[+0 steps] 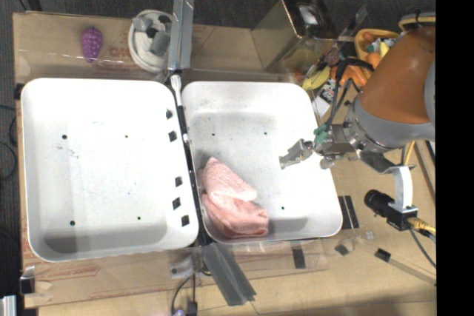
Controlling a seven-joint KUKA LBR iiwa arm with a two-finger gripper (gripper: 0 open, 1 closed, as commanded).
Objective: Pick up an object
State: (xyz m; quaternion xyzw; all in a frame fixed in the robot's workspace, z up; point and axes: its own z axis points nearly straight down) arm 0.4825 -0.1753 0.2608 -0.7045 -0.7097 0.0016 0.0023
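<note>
One gripper (290, 157) hangs over the right bin (244, 96), in its right half and about midway between the far and near walls, at the end of the grey arm (392, 103) that reaches in across the bin's right rim. Whether it is open or closed I cannot tell, since it reads as a single small grey shape with nothing visibly caught in it. The thing to pick is the pink cloth (229, 197), a crumpled bundle lying on the bin floor in the near-left corner, against the divider side and close to the near wall. From the gripper it lies to the left and toward the near edge, well apart, so the coming move probably calls for travel along that diagonal and then a descent. The cloth's long axis runs roughly from upper left to lower right in the view. Its folds are soft and blurred, and the height of the gripper above the floor cannot be judged.
</note>
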